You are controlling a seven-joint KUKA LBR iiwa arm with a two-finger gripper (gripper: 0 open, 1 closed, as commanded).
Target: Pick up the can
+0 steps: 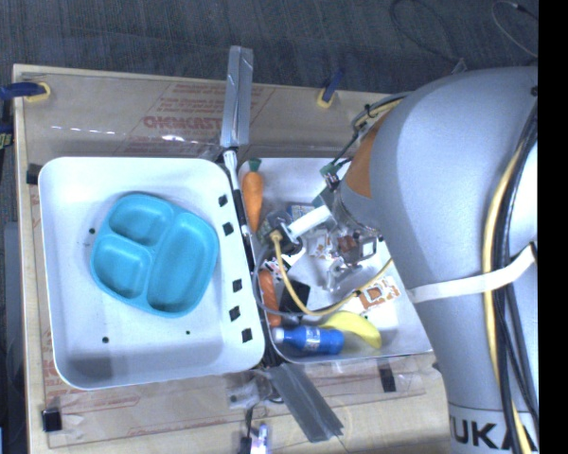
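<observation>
overall, the big grey kuka arm with its orange band [454, 216] reaches in from the right and covers much of the right-hand shallow white bin [298, 170]. the left-hand shallow white bin [66, 348] holds a turquoise plastic compartment tray [156, 252]. in the right bin lie an orange carrot-shaped toy [253, 197], a yellow banana toy [355, 329] and, along the near edge, a blue cylindrical can with a white end [308, 340].

the can lies on its side, its long axis running left to right along the bin's near wall, white end pointing left toward the divider; the banana is just beside its right end, perhaps touching. it probably handles as light, stiff and smooth, so it could roll or slip; a grasp across the middle of the barrel, from above, looks soundest.

the metal two-finger gripper [341, 253] hovers over the bin's middle clutter, apart from the can; whether it is open or closed i cannot tell.
</observation>
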